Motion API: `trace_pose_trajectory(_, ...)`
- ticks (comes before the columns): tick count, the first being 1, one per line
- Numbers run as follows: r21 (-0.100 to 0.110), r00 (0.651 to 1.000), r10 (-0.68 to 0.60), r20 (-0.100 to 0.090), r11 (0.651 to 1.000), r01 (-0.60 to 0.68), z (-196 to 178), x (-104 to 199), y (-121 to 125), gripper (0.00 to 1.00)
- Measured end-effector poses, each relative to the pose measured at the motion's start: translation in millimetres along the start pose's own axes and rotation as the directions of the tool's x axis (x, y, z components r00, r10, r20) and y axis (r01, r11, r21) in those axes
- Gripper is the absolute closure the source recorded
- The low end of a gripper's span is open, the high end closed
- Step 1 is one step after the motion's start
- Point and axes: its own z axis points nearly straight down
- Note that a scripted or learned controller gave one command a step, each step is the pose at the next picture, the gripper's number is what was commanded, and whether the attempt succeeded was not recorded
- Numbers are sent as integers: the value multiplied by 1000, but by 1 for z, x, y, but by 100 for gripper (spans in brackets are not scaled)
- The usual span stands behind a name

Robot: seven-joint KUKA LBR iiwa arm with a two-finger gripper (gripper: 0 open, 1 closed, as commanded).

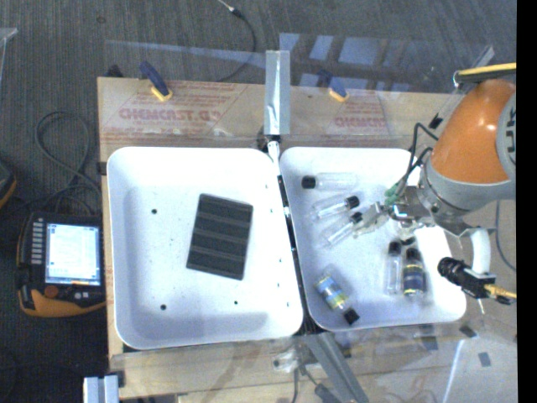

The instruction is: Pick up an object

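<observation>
My gripper [393, 211] hangs low over the right bin [436, 309], near its right side, under the grey wrist and orange band [478, 128]. Just left of it lie two clear vials with black caps [337, 206] [344, 227], the lower one's cap almost at the gripper's tip. Another clear vial [331, 180] lies toward the bin's back. A vial with a blue and yellow label [333, 291] rests near the front. Below the gripper sit a clear vial [393, 273] and a small dark bottle [411, 276].
A black ridged rectangular block [220, 236] lies in the middle of the left bin [134, 309]. The two bins meet at a rim [289, 242]. A handheld pendant with a lit screen [63, 263] sits left of the bench.
</observation>
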Motion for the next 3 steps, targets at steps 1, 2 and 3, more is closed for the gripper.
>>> trace_pose_trajectory(1,-1,999,-35,3,999,35,1,-76,4,0)
trace_pose_trajectory(2,-20,995,-101,8,995,101,76,-35,54,0)
trace_pose_trajectory(3,-16,997,-80,6,997,80,106,12,113,0)
